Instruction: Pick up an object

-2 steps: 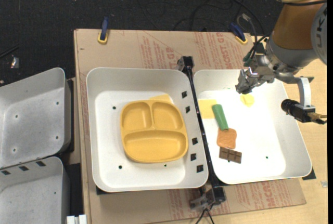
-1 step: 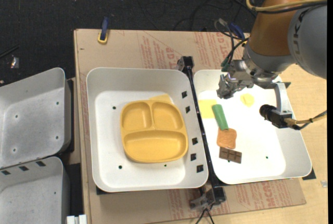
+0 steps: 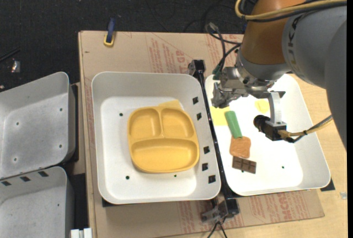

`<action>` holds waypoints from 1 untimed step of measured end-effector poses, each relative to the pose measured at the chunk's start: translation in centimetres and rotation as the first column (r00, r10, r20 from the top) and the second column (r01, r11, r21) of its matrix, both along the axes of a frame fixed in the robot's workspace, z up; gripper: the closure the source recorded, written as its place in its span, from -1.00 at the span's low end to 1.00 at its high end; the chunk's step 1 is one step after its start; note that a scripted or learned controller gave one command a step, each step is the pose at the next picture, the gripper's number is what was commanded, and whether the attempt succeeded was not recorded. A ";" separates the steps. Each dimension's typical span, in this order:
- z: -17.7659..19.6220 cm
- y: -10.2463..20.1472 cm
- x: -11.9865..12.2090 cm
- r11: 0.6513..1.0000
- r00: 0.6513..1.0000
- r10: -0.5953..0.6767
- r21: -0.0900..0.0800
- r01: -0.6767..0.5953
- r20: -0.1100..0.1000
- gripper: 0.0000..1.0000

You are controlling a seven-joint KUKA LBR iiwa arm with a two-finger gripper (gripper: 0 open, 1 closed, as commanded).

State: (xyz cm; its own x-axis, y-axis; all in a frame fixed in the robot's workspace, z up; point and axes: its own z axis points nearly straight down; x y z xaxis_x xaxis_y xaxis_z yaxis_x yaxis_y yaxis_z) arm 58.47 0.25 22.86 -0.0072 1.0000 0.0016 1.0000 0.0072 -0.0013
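Note:
The right bin [image 3: 300, 168] holds a green stick [image 3: 233, 123], an orange-brown piece [image 3: 240, 147] touching the stick's near end, and a dark brown block [image 3: 244, 165] just in front of that. A pale yellow flat piece [image 3: 218, 117] lies left of the stick, and another yellow bit [image 3: 261, 105] lies under the arm. My gripper [image 3: 238, 89] hangs over the bin's far left part, just above and behind the green stick. Nothing visibly sits in it. A black part [image 3: 267, 127] of the tool hangs to the stick's right.
In the left bin [image 3: 105, 121] lies a yellow divided plate [image 3: 163, 140]. White lids [image 3: 33, 115] lie off the bench to the left. A small blue and yellow tool [image 3: 110, 32] rests on the cardboard behind the bins. Cables trail at the back.

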 end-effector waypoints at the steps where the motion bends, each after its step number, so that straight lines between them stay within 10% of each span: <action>1: 0.7 6.3 0.2 1.000 1.000 0.002 0.001 -0.002 0.002 1.00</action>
